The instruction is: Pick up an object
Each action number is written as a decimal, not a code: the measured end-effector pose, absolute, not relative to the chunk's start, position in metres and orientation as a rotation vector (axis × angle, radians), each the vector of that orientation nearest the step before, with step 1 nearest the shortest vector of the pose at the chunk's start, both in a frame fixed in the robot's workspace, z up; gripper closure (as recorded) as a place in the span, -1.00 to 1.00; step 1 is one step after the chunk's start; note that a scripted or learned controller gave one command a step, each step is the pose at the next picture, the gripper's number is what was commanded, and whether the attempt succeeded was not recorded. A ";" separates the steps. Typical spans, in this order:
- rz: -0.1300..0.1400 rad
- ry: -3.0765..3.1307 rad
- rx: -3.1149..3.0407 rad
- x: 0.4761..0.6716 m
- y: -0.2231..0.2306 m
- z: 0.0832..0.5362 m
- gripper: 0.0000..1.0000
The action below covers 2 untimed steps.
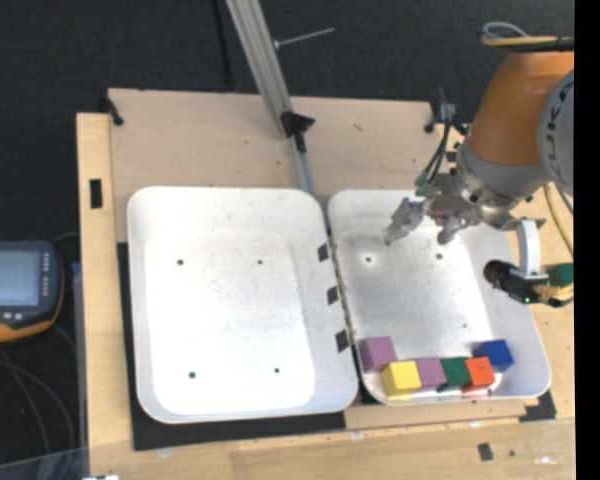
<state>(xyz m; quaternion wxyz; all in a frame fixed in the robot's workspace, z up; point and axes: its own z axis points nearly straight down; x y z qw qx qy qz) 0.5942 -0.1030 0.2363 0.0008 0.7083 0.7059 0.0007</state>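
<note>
Dark carpet-like flooring surrounds a pale wooden counter point(220, 138) that carries two shallow white bins side by side. Part of the arm point(520, 118) is cut off by the frame at the right, so only its orange band and the grey wrist housing below it are visible; cables near the wrist are too tangled to separate. At the near edge of the right bin point(420, 298), the cluster of blocks is partly masked by the bin rim, and a thin green block point(454, 376) between its neighbours is hard to outline. A handheld device point(15, 288) at the far left is cropped by the frame edge. The gripper point(426, 226) hangs over the far portion of the right bin with its two fingers spread apart, and nothing sits between them; whether the fingertips touch the bin floor cannot be determined. The candidate objects lie well apart from the gripper, along the near wall of the right bin: a purple block point(378, 351), a yellow block point(401, 377), a mauve block point(430, 371), an orange block point(479, 373) and a blue block point(494, 353), packed closely together. The left bin point(230, 298) shows a speckled white floor. A slanted aluminium rail point(265, 58) crosses the counter's far edge.
</note>
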 end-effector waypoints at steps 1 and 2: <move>0.004 2.212 2.225 0.595 -0.105 0.247 1.00; -0.001 2.232 2.215 0.616 -0.035 0.209 1.00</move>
